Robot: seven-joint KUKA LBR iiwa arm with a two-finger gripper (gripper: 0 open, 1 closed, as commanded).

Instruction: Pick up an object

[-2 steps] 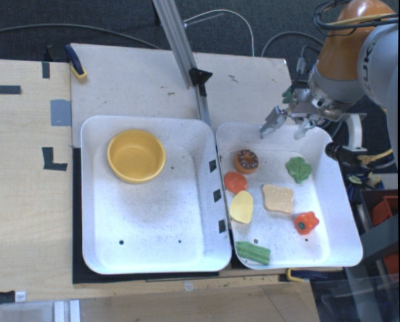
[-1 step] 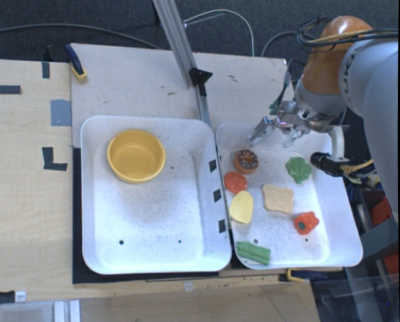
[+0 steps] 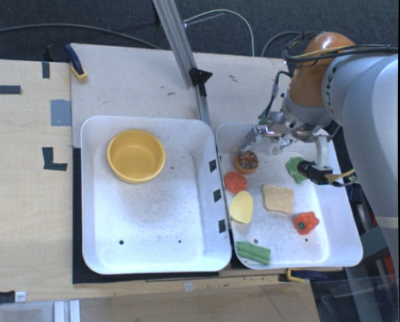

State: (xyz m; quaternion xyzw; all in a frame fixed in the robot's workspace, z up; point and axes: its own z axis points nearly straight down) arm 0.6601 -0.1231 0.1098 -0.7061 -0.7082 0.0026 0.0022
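Pale wooden bench (image 3: 25,180), dark floor beyond it, and two shallow white bins set side by side so that things can be moved from one to the other. At nine o'clock from the centre, the left bin (image 3: 153,240) carries a yellow bowl (image 3: 136,155) in its upper corner. At three o'clock, the right bin (image 3: 341,247) holds the loose pieces, spread apart so each can be approached singly: a brown round piece (image 3: 246,161), a red round piece (image 3: 235,182) just below it, a pale yellow piece (image 3: 241,208), a tan slice (image 3: 278,198), a small red-orange piece (image 3: 306,222), a green piece (image 3: 296,168) and a ribbed green piece (image 3: 254,252) on the lower rim. The gripper (image 3: 267,131) hangs over that bin's upper part, at about one o'clock from the brown round piece and near it, probably the candidate. Whether the pincer is released or clenched I cannot tell; nothing appears within it.
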